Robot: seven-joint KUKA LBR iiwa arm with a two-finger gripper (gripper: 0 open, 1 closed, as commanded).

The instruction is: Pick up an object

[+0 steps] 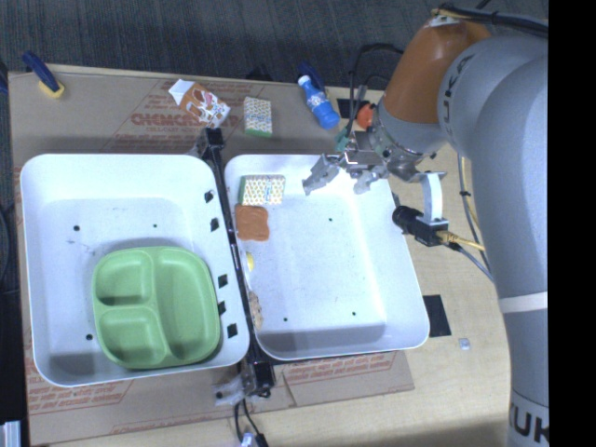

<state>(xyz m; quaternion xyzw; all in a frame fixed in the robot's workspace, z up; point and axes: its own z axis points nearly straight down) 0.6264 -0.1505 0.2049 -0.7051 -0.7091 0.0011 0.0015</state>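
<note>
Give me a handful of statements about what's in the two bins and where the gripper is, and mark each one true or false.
1. The green divided tray lies in the left bin. True.
2. The gripper holds the brown object. False: the gripper is over the right bin's far edge, apart from it, with nothing between its jaws.
3. The sponge lies beside the brown object in the right bin. True.
4. The blue bottle lies inside the right bin. False: it lies on the bench beyond the bins.

arm point(503, 156) cut off at right
</note>
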